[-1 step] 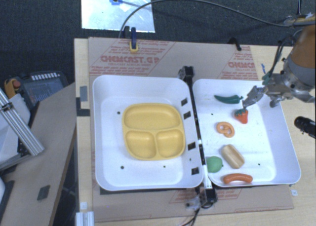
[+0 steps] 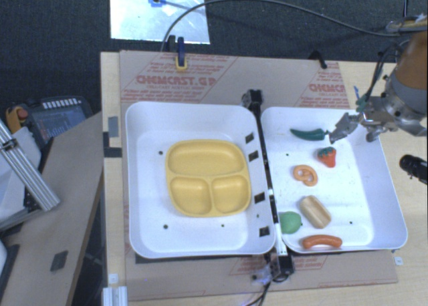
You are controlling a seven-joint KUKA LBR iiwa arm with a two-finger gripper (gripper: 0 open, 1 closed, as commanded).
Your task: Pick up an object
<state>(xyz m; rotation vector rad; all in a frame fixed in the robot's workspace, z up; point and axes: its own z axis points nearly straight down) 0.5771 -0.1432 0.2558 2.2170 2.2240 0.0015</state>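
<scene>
The grey arm's two-finger tool (image 2: 357, 126) hangs over the upper part of the right shallow white bin (image 2: 388, 191), fingers spread apart with nothing between them. Just beside its left finger lie a dark green toy pepper (image 2: 308, 133) and a small red toy strawberry (image 2: 327, 156). Lower in that bin sit an orange pretzel (image 2: 305, 175), a tan bread roll (image 2: 315, 211), a round green toy (image 2: 290, 221) and an orange sausage (image 2: 322, 242). The left white bin (image 2: 144, 164) holds a yellow three-compartment plastic tray (image 2: 206, 176).
</scene>
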